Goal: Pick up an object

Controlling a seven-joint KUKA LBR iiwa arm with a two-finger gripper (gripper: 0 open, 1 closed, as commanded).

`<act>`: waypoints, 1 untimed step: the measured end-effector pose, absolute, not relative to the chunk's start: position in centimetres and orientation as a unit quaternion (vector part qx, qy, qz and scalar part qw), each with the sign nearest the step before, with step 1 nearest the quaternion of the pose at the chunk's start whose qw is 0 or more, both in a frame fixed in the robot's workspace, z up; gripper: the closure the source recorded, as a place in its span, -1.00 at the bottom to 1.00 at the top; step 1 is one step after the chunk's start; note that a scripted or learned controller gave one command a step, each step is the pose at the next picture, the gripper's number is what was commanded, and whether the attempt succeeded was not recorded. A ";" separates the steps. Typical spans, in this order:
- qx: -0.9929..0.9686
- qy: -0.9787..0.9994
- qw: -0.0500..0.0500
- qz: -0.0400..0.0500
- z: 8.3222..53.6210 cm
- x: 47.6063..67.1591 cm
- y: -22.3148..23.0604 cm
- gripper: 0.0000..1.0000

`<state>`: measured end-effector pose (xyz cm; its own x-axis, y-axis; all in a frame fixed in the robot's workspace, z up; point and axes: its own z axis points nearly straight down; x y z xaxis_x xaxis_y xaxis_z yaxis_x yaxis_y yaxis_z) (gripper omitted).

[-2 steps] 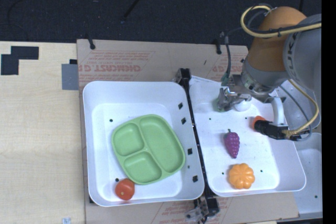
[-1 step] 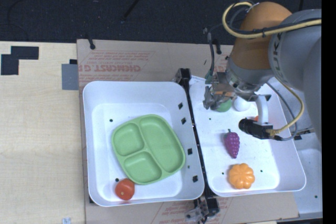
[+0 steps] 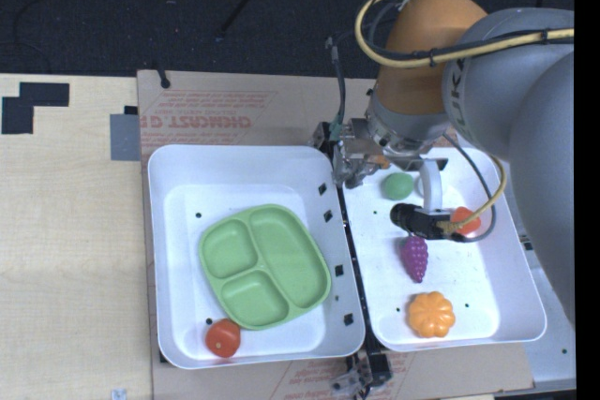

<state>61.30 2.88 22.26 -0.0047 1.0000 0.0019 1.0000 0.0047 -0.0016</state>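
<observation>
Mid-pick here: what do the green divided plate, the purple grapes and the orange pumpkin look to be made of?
Green divided plate: looks like moulded plastic, matte to satin, with uniform colour and soft rounded compartment walls.
Purple grapes: probably a plastic or rubber toy; bumpy one-piece cluster, evenly coloured.
Orange pumpkin: likely plastic too, smooth with ribbed lobes and a faint sheen. Hardness cannot be judged from the view.

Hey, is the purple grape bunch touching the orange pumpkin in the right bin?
Apart. The camera view shows bare white bin floor between the grape bunch and the pumpkin, which lies nearer the bin's front edge.
</observation>
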 end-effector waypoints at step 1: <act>-0.706 -0.708 0.001 0.001 22.8 61.4 7.2 1.00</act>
